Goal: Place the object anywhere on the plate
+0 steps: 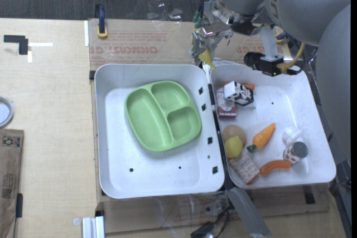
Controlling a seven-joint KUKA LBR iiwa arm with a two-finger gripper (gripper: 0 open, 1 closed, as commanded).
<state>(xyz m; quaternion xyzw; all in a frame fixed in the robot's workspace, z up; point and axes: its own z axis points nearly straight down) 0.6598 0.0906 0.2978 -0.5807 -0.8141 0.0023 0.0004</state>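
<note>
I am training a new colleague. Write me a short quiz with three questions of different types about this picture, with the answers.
1. True or false: the green plate lies in the left bin.
2. How many compartments does the plate have?
3. The gripper is above: A) the plate's middle, B) the far end of the wall between the bins, C) the carrot.

Key: 1 true; 2 three; 3 B.

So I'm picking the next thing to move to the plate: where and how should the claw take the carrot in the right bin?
Grip the carrot across its thick middle, coming straight down from above. It lies flat and slanted, thin tip up-right, green end down-left beside the lemon. Close across its narrow width, where bare bin floor lies on both long sides; likely the safest hold.
</note>
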